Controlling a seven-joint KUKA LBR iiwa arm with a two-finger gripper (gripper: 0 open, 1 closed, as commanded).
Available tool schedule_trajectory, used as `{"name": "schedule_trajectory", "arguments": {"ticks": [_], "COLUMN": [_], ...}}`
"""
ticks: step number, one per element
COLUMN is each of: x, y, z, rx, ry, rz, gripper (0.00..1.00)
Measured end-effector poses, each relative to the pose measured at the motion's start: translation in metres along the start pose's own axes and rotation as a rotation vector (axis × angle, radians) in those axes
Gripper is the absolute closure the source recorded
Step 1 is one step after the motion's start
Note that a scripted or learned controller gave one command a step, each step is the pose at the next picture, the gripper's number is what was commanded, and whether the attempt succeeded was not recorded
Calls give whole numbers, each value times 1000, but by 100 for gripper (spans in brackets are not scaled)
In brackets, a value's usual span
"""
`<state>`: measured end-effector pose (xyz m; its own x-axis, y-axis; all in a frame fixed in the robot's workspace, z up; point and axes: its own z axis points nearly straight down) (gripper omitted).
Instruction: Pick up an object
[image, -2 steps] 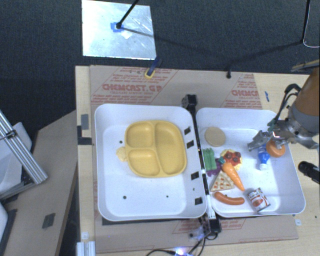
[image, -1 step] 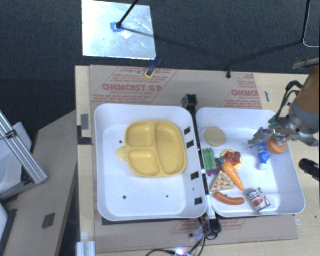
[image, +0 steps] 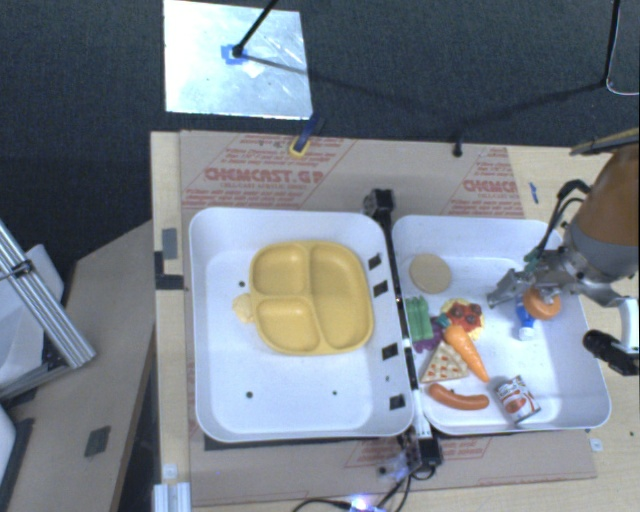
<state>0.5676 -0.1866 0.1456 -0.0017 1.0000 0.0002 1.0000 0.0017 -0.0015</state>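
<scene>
— Two white bins sit side by side on my bench. What is in the left bin (image: 215, 330)?

— From my remote station I see a yellow divided plate (image: 305, 297) lying flat near its middle, with a small pale yellow piece (image: 242, 306) touching the plate's left edge.

— And the right bin (image: 590, 405)?

— Toy food, mostly gathered along its left side and front. A tan round disc (image: 431, 272) lies near the back left. Below it sit a green piece (image: 417, 321), a red and yellow cluster (image: 462, 314), an orange carrot (image: 466, 351) lying at a slant, and a triangular slice (image: 441, 367) just beside the carrot. At the front lie a sausage (image: 460, 398) and a small can (image: 515, 397) on its side.

— Where is the gripper?

— My gripper (image: 535, 292) is low over the right side of that bin, the arm coming in from the right. An orange round object (image: 544, 304) sits right at the fingers, with a small blue and white item (image: 524, 324) just beneath. I cannot tell whether the fingers are spread or clamped, or whether they hold the orange object.
</scene>
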Motion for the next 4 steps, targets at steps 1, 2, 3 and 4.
{"name": "schedule_trajectory", "arguments": {"ticks": [1, 2, 3, 4], "x": [-4, -3, -3, -1], "y": [3, 3, 3, -5], "z": [15, 23, 14, -36], "rx": [-16, -14, -15, -5], "ry": [-8, -7, -6, -1], "rz": [1, 1, 0, -2], "gripper": [0, 0, 100, 100]}}
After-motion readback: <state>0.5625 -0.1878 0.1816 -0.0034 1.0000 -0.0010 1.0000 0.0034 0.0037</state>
